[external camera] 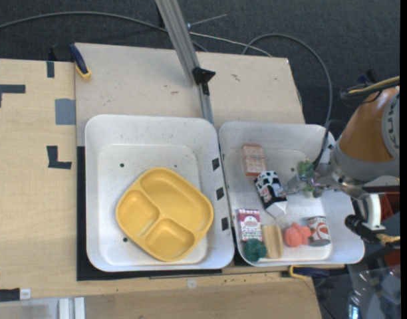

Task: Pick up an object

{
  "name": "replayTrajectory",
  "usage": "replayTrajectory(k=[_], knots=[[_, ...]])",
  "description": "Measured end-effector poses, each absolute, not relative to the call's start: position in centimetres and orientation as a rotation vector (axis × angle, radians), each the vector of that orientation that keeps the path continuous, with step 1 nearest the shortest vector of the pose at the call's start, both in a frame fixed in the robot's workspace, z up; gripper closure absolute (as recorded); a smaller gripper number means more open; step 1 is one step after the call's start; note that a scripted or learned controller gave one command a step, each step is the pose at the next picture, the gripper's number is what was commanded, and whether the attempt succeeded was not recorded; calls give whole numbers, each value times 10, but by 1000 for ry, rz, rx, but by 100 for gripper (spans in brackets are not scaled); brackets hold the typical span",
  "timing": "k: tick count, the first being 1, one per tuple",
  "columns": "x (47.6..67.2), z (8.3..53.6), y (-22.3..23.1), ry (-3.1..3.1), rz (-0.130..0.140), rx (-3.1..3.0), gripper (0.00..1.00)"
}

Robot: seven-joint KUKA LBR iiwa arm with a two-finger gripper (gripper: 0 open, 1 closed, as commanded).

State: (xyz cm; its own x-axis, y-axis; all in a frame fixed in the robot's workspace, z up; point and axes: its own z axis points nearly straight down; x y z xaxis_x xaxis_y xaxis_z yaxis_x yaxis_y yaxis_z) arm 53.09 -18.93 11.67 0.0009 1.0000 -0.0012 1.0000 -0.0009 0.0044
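Mia: Tabletop (157, 78) first, since it is the biggest thing. Two white bins sit on it side by side. The left bin (97, 178) holds a yellow tray (165, 212) with three parts.

Ben: And the right bin (336, 251)?

Mia: That one has the small things. A black and white carton (269, 187) lies near the middle, tipped over. The claw (304, 178) is just beside it, low over the bin. The arm (366, 138) comes in from the right. I cannot tell if the claw is open or closed, it is too small and dark.

Ben: Is it holding anything?

Mia: I see nothing held in it. I think the carton is the thing to pick up. It looks light and a bit stiff, like thin card, so a hard squeeze could dent it. Grab it across its flat sides.

Ben: What else is there?

Mia: A pink box (253, 158) higher up. Along the bottom are a red packet (249, 224), a tan block (272, 241), a small can (318, 230), an orange toy (296, 235), and a fuzzy green ball (255, 249). The can may be slippery. The toy looks soft.
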Motion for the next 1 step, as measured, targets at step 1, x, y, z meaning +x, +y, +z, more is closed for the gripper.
replayTrajectory(k=[1], knots=[[533,109,-191,2214,4,2213,0]])
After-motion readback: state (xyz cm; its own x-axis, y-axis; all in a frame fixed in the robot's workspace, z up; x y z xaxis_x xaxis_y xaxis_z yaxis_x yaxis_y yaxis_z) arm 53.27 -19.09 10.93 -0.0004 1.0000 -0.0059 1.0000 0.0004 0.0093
